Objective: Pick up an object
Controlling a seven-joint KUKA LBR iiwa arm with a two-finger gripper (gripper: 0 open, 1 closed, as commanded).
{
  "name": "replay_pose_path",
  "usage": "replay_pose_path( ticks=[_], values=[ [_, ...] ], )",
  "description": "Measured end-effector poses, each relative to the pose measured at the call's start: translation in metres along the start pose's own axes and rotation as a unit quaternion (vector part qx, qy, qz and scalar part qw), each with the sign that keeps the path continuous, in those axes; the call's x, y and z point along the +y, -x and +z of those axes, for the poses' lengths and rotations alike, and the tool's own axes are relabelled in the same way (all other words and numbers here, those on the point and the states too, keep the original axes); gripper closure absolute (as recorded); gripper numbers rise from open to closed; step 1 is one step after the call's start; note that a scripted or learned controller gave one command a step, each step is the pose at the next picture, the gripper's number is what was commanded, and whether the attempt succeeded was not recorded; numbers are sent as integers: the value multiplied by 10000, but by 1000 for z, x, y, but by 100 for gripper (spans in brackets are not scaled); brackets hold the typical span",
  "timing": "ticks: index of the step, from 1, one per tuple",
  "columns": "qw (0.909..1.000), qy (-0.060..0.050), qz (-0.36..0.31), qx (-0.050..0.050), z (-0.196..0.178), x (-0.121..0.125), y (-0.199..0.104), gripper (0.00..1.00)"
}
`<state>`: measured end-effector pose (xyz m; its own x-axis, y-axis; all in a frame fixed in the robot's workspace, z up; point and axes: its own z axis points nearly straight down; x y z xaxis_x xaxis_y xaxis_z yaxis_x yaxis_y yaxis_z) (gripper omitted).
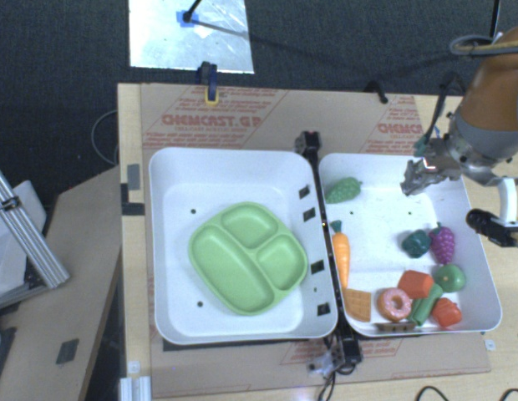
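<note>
My gripper (416, 180) hangs over the far right part of the right bin (378, 205), above bare bin floor, with nothing visible between its fingers. Toy food lies in that bin: a green leafy piece (343, 190) near the far left corner, an orange carrot (341, 256) along the left wall, a dark teal pepper (416, 242), purple grapes (443, 242), a green apple (449, 276), a pink donut (395, 304), a red-orange piece (415, 283) and a red piece (447, 312) at the near right.
The left bin (171, 190) holds a green three-compartment plate (247, 257). Black clips (309, 144) sit along the seam between the bins. A tan cracker-like piece (357, 302) lies by the donut. A foil sheet (190, 23) lies beyond the bench.
</note>
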<state>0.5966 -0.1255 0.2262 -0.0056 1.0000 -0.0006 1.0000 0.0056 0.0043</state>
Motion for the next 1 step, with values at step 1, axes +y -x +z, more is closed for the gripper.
replay_pose_path(
  ticks=[1],
  values=[
    [10000,-22,1,5,-6,-43,-23,100]
  ],
)
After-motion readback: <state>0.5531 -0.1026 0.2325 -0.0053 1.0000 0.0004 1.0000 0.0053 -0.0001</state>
